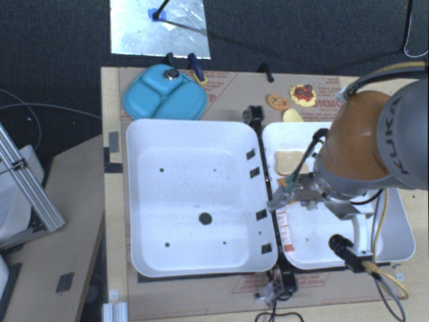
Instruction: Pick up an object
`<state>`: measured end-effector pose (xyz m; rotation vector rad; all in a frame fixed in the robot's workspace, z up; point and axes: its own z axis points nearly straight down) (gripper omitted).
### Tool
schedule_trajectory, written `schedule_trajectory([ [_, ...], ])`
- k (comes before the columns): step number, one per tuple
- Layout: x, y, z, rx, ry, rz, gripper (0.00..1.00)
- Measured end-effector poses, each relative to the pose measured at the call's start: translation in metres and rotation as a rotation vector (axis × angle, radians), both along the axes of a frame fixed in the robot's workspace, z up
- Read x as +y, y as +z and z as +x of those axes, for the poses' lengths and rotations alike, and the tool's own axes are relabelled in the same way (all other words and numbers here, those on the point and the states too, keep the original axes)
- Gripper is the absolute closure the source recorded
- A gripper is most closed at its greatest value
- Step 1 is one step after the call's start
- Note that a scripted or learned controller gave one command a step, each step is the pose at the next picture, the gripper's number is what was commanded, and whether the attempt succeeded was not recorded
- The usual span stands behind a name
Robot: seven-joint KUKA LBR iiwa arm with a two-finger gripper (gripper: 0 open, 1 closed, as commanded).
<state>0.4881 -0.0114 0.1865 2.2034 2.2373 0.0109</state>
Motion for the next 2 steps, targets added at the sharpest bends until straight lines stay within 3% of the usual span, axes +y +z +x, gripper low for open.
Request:
schedule_trajectory([
  [1, -0.101, -0.077, 0.0, -0.005, -0.018, -0.016, 0.0],
  [2, -0.167, -0.099, 0.005, -0.001, -0.014, 0.001, 0.0],
])
